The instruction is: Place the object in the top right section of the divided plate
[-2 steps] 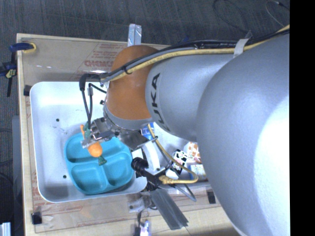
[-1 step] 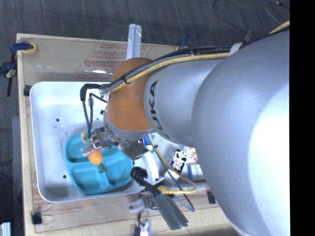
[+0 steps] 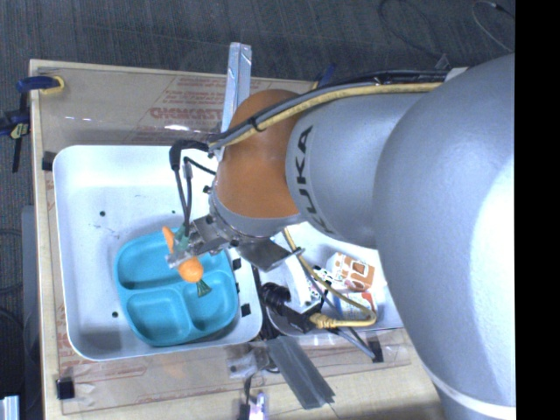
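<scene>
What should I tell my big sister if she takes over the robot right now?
Hand: low over the top right corner of the blue divided plate; whether it is open or shut can't be told from this view.
Things: the plate lies in the left white bin. A small orange object with a green bit sits right under the hand, at the plate's top right section. Another orange piece shows by the hand.
Done: the object has been brought to the right section.
Left: can't tell if it is let go; check that, then lift the arm away.

Divided plate (image 3: 157,309) in left bin (image 3: 83,234), object (image 3: 190,270) on plate's right part, arm (image 3: 350,164) above
</scene>
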`<state>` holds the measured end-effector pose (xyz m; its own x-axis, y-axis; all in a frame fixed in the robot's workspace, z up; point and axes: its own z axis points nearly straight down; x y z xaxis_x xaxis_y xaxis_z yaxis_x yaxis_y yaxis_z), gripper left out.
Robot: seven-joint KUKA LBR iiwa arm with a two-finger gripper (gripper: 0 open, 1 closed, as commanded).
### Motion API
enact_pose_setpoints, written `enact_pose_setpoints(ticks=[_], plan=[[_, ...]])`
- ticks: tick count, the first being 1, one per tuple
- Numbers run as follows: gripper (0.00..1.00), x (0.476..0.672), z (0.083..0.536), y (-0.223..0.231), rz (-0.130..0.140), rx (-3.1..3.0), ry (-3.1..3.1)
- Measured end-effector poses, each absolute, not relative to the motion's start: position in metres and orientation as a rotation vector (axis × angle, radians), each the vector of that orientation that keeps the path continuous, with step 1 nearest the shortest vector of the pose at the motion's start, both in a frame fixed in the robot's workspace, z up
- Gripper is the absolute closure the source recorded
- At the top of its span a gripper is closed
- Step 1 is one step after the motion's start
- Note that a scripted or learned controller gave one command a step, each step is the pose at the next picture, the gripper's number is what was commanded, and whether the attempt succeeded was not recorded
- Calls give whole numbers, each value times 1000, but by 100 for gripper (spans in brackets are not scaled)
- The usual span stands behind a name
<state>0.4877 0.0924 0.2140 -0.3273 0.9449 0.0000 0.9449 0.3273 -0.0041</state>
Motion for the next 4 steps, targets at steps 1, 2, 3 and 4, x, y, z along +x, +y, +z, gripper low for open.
enact_pose_setpoints(ticks=[1, 2, 3, 4], plan=[[100, 476, 124, 101, 0, -1878, -2514], [100, 531, 191, 26, 3, -1913, -2490], [100, 580, 216, 70, 4, -1861, -2528], [100, 537, 224, 124, 5, -1765, -2594]])
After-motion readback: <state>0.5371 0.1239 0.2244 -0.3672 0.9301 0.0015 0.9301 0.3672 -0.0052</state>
